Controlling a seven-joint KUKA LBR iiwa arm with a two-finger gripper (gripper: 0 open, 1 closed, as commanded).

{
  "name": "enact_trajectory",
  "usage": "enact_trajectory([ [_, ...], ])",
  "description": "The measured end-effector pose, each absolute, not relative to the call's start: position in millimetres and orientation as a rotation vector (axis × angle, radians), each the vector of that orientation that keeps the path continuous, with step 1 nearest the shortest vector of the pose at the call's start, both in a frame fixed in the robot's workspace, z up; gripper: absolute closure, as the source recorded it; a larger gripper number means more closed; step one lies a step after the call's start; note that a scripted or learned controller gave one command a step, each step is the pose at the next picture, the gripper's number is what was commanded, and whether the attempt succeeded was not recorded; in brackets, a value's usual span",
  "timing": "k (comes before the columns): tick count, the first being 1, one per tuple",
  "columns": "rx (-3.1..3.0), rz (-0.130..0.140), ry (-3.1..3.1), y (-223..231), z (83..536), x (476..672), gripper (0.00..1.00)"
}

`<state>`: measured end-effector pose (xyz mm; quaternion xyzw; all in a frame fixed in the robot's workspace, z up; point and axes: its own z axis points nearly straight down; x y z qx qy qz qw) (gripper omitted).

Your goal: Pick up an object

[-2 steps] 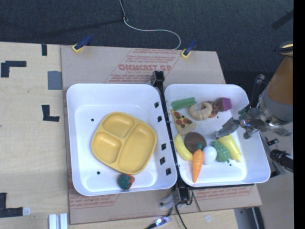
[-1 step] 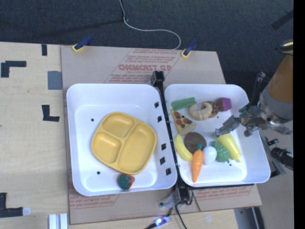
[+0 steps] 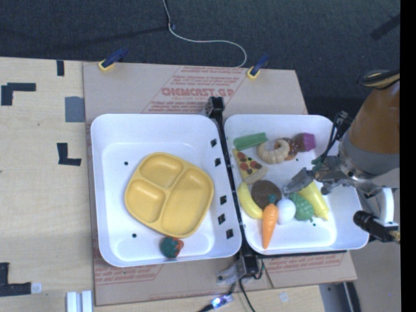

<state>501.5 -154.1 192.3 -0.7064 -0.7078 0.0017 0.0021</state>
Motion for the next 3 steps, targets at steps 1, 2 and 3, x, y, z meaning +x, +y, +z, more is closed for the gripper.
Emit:
enact_trajectory([
  [1,-2.218,0.004,-2.221,-150,130,504.8,0.0],
  [2,-2.218,0.003,-2.222,-149,83,504.6,0.0],
  [3,-2.221,0.002,-2.222,-149,95,504.8,1.0],
])
